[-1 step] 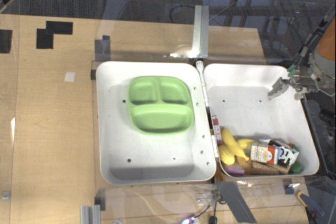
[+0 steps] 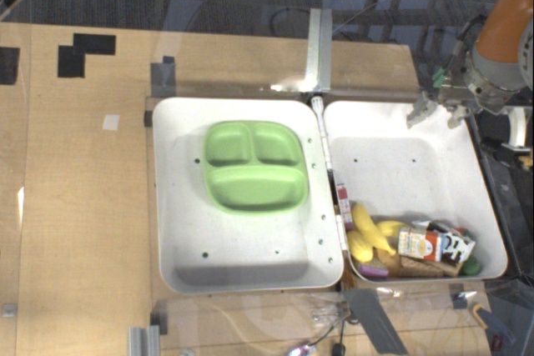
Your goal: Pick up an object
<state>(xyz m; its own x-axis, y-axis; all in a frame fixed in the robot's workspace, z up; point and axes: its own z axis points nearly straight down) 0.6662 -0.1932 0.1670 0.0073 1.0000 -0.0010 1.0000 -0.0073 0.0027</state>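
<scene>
The arm (image 2: pixel 511 29) reaches in from the right, its orange band high near the table's far right corner. Below the band the grey wrist (image 2: pixel 492 83) points leftward. The gripper (image 2: pixel 435 109) hangs at its end — two pale fingers (image 2: pixel 417 112) spread apart, tips downward, nothing between them.

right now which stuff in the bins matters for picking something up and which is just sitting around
For the job:
- gripper, open, above the right bin
- bananas
- juice carton
- purple item

Lying about:
- green divided plate in the left bin
</scene>
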